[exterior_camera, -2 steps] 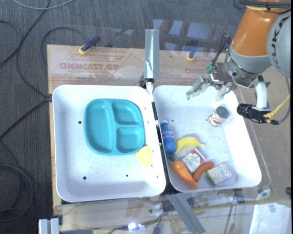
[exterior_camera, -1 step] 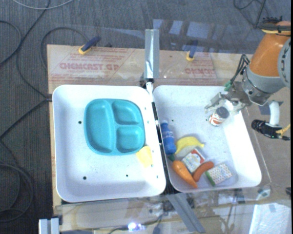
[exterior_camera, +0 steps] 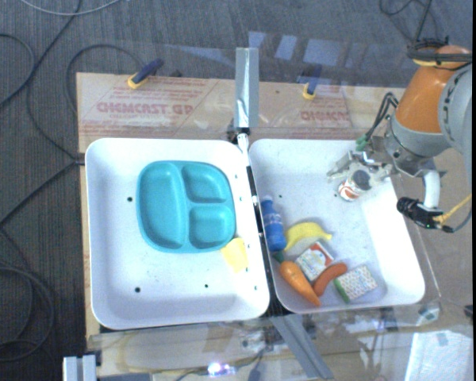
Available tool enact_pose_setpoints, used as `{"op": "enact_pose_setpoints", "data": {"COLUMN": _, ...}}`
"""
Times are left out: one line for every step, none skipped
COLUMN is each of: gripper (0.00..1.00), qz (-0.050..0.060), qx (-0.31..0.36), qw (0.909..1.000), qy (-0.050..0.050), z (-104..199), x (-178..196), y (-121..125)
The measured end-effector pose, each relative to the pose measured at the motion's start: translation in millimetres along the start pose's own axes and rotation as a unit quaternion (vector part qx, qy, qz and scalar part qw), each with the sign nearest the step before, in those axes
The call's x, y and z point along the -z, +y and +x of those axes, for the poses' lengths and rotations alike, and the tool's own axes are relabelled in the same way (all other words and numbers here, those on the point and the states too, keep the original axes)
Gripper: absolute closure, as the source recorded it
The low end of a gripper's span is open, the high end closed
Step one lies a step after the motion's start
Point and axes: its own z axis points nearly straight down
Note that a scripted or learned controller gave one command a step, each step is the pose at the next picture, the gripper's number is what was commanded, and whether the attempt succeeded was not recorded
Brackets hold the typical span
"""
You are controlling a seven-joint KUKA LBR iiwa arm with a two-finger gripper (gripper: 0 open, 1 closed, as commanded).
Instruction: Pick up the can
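Note:
The can (exterior_camera: 348, 190) is small, red and white, and lies in the upper right part of the right bin (exterior_camera: 397, 236). My gripper (exterior_camera: 354, 170) hangs directly over it, reaching in from the right under the orange-banded wrist (exterior_camera: 430, 101). The gripper's body covers the can's upper side, so I cannot make out whether it touches the can.
Lower in the right bin lie a blue bottle (exterior_camera: 271, 223), a banana (exterior_camera: 308, 232), a small carton (exterior_camera: 313, 259), a carrot (exterior_camera: 299, 283), a red sausage (exterior_camera: 331, 276) and a green box (exterior_camera: 355, 282). The left bin (exterior_camera: 111, 292) holds a blue divided tray (exterior_camera: 186, 205) and a yellow piece (exterior_camera: 235, 254).

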Motion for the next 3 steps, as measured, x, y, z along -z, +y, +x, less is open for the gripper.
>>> {"op": "enact_pose_setpoints", "data": {"gripper": 0.00, "qz": -0.006, "qx": -0.005, "qw": 1.0000, "qy": -0.002, "z": -6, "x": -8, "y": 1}}
{"op": "enact_pose_setpoints", "data": {"gripper": 0.00, "qz": -0.007, "qx": -0.011, "qw": 0.9999, "qy": -0.003, "z": -7, "x": -9, "y": 3}}
{"op": "enact_pose_setpoints", "data": {"gripper": 0.00, "qz": 0.016, "qx": 0.128, "qw": 0.9917, "qy": 0.008, "z": 14, "x": -56, "y": 42}}
